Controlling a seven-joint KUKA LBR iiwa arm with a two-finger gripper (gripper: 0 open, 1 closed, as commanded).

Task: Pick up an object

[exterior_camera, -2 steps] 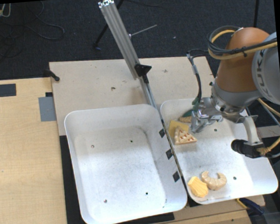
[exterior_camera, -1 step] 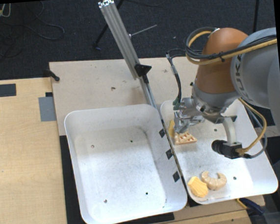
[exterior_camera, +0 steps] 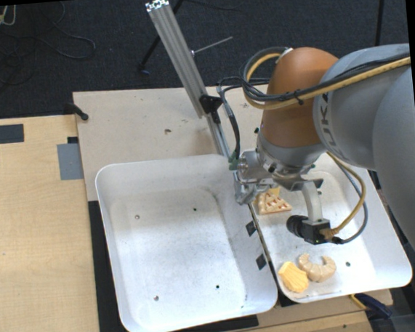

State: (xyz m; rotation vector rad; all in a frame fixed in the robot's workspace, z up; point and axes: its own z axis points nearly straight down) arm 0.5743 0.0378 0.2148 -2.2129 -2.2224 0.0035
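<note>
Two shallow white bins sit side by side on the worktop [exterior_camera: 144, 113]. In the right bin [exterior_camera: 377, 262], the tool [exterior_camera: 257, 190] hangs low by the dividing rim, touching or just above a waffle-patterned wedge [exterior_camera: 273, 203]; whether it is released or clenched cannot be told, since the wrist hides it. A yellow piece [exterior_camera: 293, 277] and a pale curled piece [exterior_camera: 318, 267] lie touching near the front rim. The left bin [exterior_camera: 123, 199] is beside it.

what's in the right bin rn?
Right bin: a waffle-like piece under the gripper, a yellow item and a beige one. The arm covers the far part.
</note>
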